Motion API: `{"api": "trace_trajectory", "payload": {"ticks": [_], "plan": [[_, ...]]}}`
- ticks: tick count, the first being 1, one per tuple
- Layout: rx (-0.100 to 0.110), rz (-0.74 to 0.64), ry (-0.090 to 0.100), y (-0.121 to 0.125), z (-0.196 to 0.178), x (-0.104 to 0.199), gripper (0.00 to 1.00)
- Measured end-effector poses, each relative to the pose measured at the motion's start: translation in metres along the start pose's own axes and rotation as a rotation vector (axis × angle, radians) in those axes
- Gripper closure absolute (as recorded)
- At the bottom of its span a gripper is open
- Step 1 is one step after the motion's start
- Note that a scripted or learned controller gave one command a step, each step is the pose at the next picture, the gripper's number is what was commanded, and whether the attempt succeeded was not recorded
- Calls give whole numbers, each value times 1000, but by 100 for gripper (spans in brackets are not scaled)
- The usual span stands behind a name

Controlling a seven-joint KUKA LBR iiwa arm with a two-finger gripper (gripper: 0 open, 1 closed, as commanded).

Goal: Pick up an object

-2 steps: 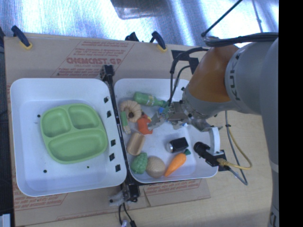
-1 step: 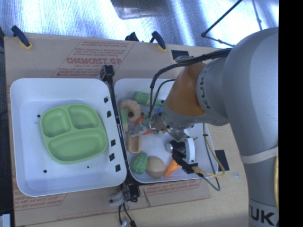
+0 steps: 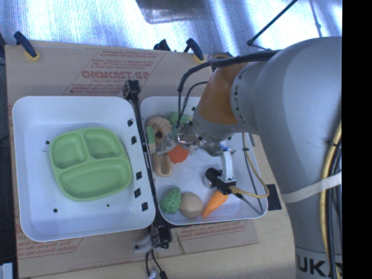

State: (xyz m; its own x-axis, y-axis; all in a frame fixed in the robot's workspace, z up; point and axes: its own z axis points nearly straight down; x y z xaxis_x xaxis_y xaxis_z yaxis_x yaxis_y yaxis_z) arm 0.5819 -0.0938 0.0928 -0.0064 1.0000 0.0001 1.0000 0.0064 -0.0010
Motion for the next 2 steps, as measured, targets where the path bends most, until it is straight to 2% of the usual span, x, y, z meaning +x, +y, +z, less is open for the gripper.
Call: {"api": "trace_trajectory", "payload": {"ticks": [1, 2], "plan": [[4, -4, 0, 0, -9, 0, 100], [1, -1, 1, -4, -112, 74, 100]]}}
